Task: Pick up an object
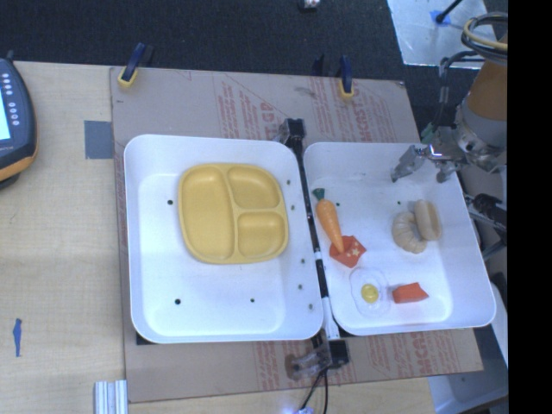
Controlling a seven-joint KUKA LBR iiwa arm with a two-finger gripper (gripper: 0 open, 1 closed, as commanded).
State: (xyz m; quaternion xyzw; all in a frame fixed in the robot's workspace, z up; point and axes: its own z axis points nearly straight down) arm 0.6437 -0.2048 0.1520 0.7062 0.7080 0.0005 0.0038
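Camera view: two shallow white bins sit side by side on a brown board over a wooden bench. The left bin (151, 317) holds a yellow divided plate (232, 211) with three compartments, lying flat in the bin's upper half. The right bin (466, 313) holds the loose items. A toy carrot (329, 220) lies along the bin's left side, green tip toward the top of the frame. Touching the carrot's lower end is a red wedge-shaped piece (349, 252). Below that, toward the bin's lower edge, lies a toy fried egg (370, 293), white with a yellow yolk. Just beside it to the right is a small orange-red block (410, 293). At centre right of the bin is a beige pastry-like item (416, 226), appearing as two rounded pieces pressed together. The arm enters at the upper right of the frame. The gripper (424, 162) is poised at the upper right corner of the right bin, above and apart from the pastry. Its two grey fingers are spread apart with nothing between them. A handheld control pendant (13, 119) lies at the left edge of the frame.
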